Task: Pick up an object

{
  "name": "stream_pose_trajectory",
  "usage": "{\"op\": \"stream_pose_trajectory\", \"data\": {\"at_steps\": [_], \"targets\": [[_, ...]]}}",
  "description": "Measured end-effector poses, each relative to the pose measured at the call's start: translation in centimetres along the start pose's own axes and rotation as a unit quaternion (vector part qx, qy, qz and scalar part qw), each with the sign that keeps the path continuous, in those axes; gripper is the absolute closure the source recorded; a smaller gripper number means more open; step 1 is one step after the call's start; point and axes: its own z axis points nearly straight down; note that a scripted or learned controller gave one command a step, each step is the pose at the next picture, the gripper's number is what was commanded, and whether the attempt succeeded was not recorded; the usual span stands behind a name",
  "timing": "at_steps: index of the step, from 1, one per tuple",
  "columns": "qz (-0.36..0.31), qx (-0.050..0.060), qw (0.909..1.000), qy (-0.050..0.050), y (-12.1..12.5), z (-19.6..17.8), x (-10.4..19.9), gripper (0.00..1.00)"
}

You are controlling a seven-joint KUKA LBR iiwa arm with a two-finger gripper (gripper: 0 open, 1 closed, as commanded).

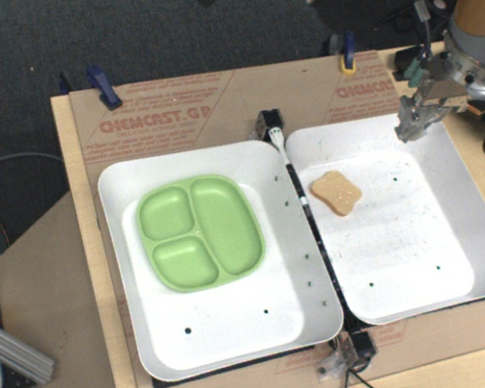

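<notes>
A tan, bread-like piece (336,192) lies in the right bin (426,286), near its upper left corner. A green divided plate (201,233) sits in the left bin (231,339). My gripper (412,125) hangs over the right bin's top right edge, well to the right of the tan piece and apart from it. Nothing shows between its fingers.
The two white bins rest on a brown board (163,109) held by blue clamps (103,86) at the back. A black bar (299,197) runs between the bins. The arm's grey body (478,54) fills the upper right.
</notes>
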Motion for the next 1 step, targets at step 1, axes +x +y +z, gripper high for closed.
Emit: {"op": "stream_pose_trajectory", "data": {"at_steps": [1], "targets": [[-0.001,-0.003,1.0,-0.002,8.53,3.02,-2.5,1.0]]}}
